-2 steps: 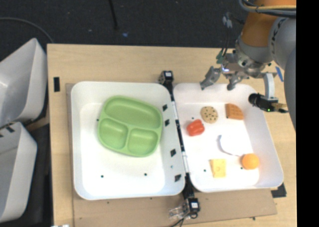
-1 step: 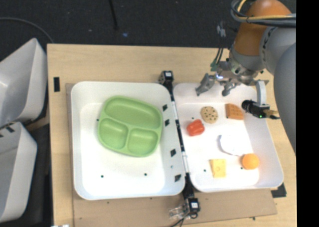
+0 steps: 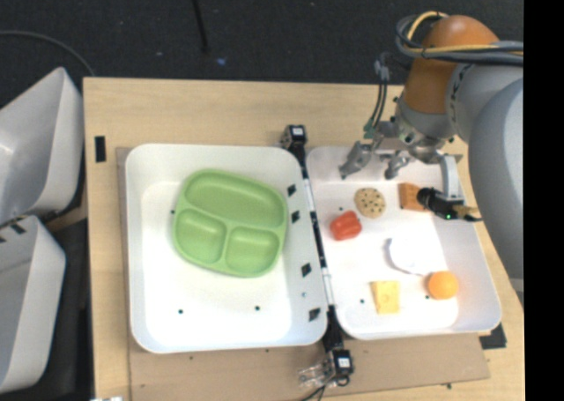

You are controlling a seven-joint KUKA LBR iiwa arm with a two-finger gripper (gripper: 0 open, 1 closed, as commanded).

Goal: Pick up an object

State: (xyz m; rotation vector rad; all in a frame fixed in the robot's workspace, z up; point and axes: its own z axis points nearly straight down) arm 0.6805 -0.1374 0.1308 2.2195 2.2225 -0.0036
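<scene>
The wooden bench (image 3: pixel 106 241) fills most of the frame and carries two shallow white bins side by side, touching along a black-clipped seam that runs from about 12 o'clock to 6 o'clock at the middle. The left bin (image 3: pixel 154 302) holds a green divided plate (image 3: pixel 231 223), three compartments, lying flat and a little above that bin's centre. The right bin (image 3: pixel 467 302) holds the small things. The grey arm (image 3: pixel 493 126) comes in from the 2 o'clock corner, its orange band (image 3: pixel 441 60) above the wrist, and the gripper (image 3: pixel 381 159) hangs over the far edge of the right bin at roughly its 12 o'clock, fingers spread apart with nothing between them. Going down in size from there: a white disc (image 3: pixel 411 255) lies just right of the right bin's centre; a red pepper-like piece (image 3: pixel 346 226) sits at the bin's 9 o'clock side, near the seam; a chocolate-chip cookie (image 3: pixel 370 203) lies just beside it toward 1 o'clock, directly below the gripper but apart from it; an orange ball (image 3: pixel 442 285) rests toward 4 o'clock; a yellow cheese wedge (image 3: pixel 384 296) lies near 6 o'clock; and a small brown block (image 3: pixel 409 196) sits at 2 o'clock of the cookie, close under the arm.
</scene>
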